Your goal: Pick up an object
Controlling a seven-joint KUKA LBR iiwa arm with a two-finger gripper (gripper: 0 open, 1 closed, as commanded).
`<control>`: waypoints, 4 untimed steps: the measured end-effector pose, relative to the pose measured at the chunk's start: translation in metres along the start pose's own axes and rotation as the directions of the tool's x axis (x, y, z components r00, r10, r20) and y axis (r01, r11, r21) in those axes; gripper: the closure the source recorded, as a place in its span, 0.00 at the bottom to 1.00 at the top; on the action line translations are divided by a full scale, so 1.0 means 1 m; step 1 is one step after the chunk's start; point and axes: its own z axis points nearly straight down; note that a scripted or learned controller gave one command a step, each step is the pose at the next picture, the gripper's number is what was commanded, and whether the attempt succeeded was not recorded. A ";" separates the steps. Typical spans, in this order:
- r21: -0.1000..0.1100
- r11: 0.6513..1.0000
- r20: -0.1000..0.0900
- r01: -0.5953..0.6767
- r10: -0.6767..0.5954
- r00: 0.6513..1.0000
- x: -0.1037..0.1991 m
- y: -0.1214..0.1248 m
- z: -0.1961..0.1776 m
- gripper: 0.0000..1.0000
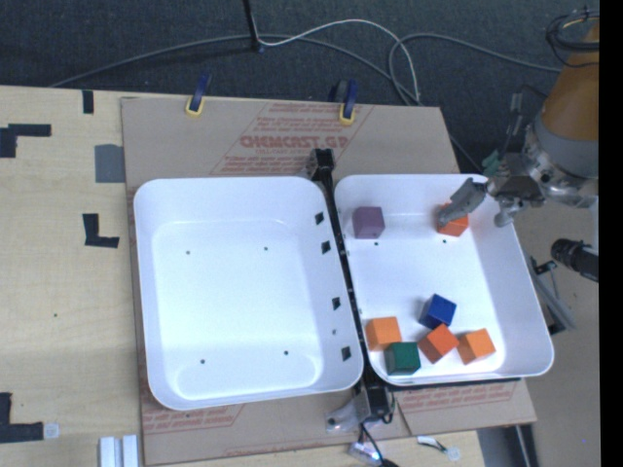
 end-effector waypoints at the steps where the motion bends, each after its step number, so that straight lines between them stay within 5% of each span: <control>1: 0.005 1.000 -0.001 0.000 0.000 1.000 -0.006 0.005 0.058 0.00; 3: 0.004 1.000 -0.001 0.000 0.000 1.000 -0.016 -0.001 0.147 0.00; 4: 0.000 1.000 0.000 0.000 0.000 1.000 -0.016 0.000 0.135 1.00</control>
